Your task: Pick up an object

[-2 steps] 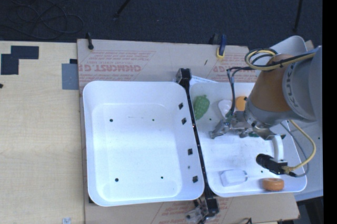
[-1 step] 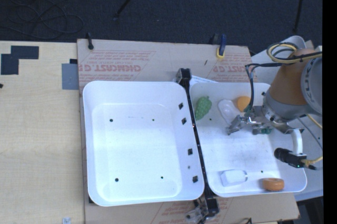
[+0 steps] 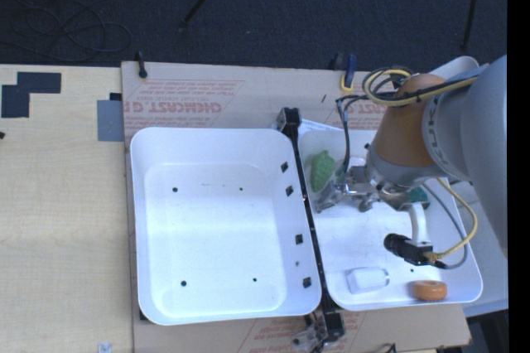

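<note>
- Your gripper (image 3: 334, 195) hangs in the right bin (image 3: 464, 293); you cannot tell its grip.
- Green object (image 3: 321, 169) sits just beside the gripper.
- Orange object (image 3: 429, 290) lies well apart from it.

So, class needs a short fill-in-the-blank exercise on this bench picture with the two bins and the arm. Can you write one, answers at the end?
1. The gripper hangs over the ____ bin as the camera sees it.
2. The green object lies beside the ____ divider between the bins.
3. The round object in the near corner of that bin is ____ in colour.
4. The band above the arm's wrist is ____.

Missing words: right; black; orange; orange
</note>
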`<control>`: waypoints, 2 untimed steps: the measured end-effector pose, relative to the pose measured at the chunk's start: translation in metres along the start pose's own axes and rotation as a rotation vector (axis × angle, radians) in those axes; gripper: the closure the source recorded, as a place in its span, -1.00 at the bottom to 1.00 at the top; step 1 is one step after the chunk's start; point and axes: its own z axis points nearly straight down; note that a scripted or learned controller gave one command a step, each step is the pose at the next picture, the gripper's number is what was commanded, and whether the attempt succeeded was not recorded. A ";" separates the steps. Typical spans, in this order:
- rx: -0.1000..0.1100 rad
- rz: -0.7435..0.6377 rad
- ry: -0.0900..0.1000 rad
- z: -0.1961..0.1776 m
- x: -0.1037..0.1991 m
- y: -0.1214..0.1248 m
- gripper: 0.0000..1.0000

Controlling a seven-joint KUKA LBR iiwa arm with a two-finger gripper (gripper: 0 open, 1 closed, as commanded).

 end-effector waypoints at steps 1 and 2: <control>-0.018 0.004 -0.009 -0.126 -0.044 0.041 -1.00; 0.000 0.007 -0.004 -0.059 -0.064 0.059 -1.00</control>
